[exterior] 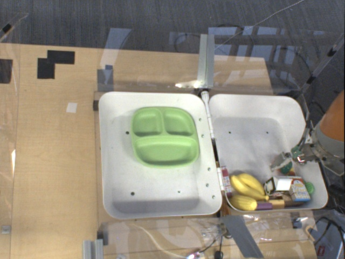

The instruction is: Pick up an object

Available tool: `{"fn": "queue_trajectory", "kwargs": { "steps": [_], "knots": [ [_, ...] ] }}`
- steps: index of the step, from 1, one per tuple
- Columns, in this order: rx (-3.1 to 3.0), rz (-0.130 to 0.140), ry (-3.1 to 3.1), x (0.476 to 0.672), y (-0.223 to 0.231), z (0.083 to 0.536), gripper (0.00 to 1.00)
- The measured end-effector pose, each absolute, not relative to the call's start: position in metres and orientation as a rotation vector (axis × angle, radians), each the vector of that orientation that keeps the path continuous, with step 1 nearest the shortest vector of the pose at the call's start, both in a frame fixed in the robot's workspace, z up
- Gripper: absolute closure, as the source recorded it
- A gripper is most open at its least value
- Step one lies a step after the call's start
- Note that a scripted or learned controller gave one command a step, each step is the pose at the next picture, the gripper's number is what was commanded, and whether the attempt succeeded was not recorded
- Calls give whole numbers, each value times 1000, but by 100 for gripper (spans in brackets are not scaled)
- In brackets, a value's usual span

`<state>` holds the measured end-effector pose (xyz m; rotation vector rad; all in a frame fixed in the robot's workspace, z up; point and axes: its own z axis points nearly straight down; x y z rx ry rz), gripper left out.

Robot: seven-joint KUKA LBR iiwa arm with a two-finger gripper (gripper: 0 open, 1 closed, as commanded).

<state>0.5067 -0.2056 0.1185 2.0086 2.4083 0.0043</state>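
The right bin [253, 128] holds a pile of small objects along its front edge. A yellow banana bunch [249, 183] lies there with a second yellow piece [243, 202] just in front of it. To their right is a small white carton [292, 188] with red and green print, and a dark stick-like item [275, 203] lies below it. My gripper [289, 158] hangs at the bin's right side, just above and behind the carton. The grey arm with its orange band [333, 120] enters from the right. Nothing is seen held.
The left bin [116, 144] bears a green divided plate [163, 135] in its middle. A metal post [205, 58] stands behind the seam between the bins. The back half of the right bin is bare white floor. Cables run near the front bench edge [215, 242].
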Motion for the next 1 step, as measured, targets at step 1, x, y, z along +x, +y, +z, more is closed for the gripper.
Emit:
{"fn": "queue_trajectory", "kwargs": {
  "steps": [1],
  "knots": [
    [2142, 11, 2287, 505, -206, 90, 0]
  ]
}}
